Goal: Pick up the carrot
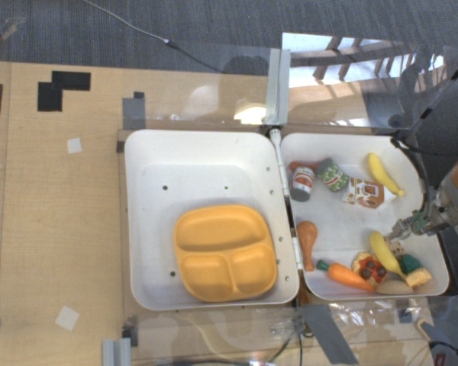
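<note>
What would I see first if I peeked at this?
Probably the big yellow divided plate, sitting in the near part of the left bin. Next, the toy food crowded in the right bin: an orange carrot at its front edge, two bananas further right, and small cans near the back. The gripper hangs over that bin's right side, beside the nearer banana.

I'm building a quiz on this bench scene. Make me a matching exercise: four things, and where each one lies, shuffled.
Things:
1. carrot
2. yellow tray
3. gripper
4. upper banana

Places:
A. left bin
B. right bin, far right corner
C. right bin, near edge
D. right bin's right side, above the lower banana

Pairs: 1-C, 2-A, 3-D, 4-B
</note>
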Controlling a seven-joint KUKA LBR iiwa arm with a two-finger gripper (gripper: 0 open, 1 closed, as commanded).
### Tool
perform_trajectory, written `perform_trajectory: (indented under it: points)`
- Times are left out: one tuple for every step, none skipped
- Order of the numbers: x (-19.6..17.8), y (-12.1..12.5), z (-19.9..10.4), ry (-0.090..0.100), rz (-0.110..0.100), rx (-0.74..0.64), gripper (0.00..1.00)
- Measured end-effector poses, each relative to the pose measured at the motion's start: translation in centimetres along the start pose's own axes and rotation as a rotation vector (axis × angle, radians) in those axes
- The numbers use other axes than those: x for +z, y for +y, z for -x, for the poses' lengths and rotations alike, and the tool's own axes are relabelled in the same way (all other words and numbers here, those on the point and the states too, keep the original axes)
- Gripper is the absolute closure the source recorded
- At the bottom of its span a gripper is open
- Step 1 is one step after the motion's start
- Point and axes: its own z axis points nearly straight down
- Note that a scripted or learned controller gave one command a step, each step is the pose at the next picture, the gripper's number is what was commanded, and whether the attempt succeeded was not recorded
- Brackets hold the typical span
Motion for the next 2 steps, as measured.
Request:
perform_trajectory:
  points:
    - [-11.1, 0.0, 1.0, -0.013, 0.013, -0.317, 1.00]
    - [-13.7, 3.9, 2.0, -0.012, 0.011, -0.421, 1.00]
